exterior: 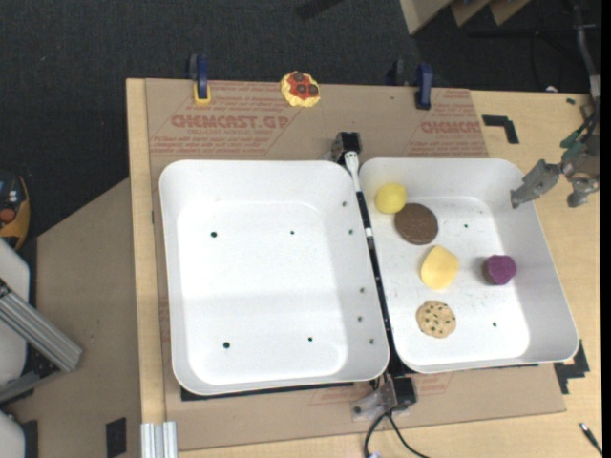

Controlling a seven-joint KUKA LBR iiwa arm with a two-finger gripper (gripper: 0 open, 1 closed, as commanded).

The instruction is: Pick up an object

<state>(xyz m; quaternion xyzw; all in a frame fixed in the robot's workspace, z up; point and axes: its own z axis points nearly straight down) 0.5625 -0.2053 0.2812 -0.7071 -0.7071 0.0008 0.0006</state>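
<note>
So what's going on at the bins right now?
The grey arm's gripper sits at the far right edge of the right white bin, holding nothing. In that bin lie a round yellow ball, a brown disc, a pale yellow block, a purple lump and a chocolate-chip cookie, all untouched.

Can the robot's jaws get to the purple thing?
Probably yes. The purple piece lies alone in the right bin, nothing over it, and the gripper hangs just beyond that bin's far right rim.
</note>
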